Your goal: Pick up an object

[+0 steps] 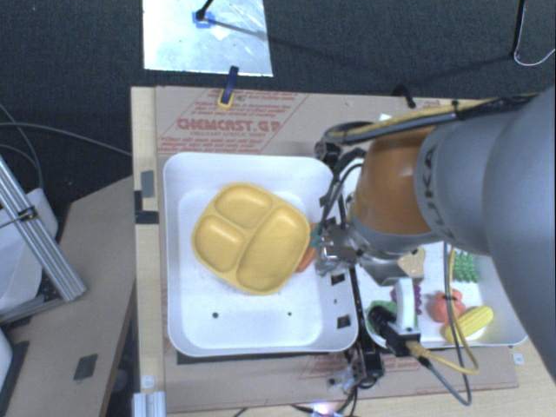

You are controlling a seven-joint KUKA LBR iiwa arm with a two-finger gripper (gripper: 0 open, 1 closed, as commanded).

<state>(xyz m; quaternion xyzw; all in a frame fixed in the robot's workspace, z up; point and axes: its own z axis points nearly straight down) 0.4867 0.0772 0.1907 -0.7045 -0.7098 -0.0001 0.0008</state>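
In the left bin [191, 320], a smooth white tray, sits a glossy yellow three-section plate [251, 237]. The gripper [323, 254] hangs at the plate's right edge; can't tell its state. Colourful toy food [465, 320] fills the right bin [512, 337].

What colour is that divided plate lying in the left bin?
Yellow all over. The divided plate shows plainly in the camera view, lying in the left bin.
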